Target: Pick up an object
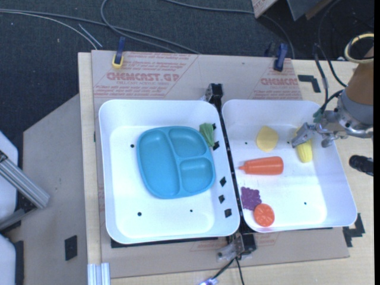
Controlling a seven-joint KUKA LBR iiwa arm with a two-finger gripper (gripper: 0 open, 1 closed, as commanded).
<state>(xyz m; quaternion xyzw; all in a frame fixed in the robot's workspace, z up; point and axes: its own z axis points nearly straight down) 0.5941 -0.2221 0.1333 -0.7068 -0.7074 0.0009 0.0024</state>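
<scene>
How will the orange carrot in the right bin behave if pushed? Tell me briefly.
The carrot looks rounded and tapered, so it would probably roll or swing in an arc. Its glossy, plastic-looking surface suggests it is stiff, light and somewhat slippery on the smooth right bin.

You have bright, even light from overhead. The white bins (285,114) come close to glaring, and shadows under the things in them are faint and short. Focus is fair but grain softens fine detail; the dark floor (47,34) stays dim.

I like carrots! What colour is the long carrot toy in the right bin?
Orange: the long plastic carrot toy, seen in the camera view.
</scene>
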